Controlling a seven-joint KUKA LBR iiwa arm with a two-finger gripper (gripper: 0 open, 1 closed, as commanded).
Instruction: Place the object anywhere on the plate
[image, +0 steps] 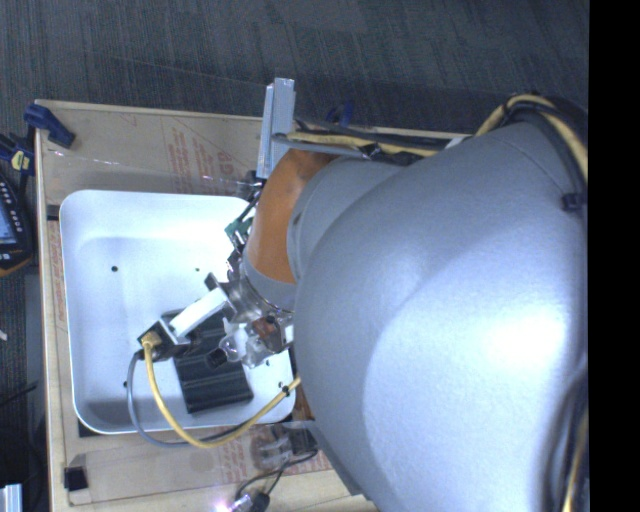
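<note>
Hanging low, the hand (243, 338) is open or closed, I cannot tell which; a white bin (90, 300) spreads beneath and leftward of it, the grey arm (440, 330) hiding everything rightward on the surface (150, 150).

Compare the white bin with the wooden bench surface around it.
Colour: the white bin is glossy white, while the wooden bench surface is pale brown with faint red print. Shape: the bin has raised walls and rounded corners, while the bench surface lies flat with a square corner. Shared: the grey arm covers the right side of both.
</note>
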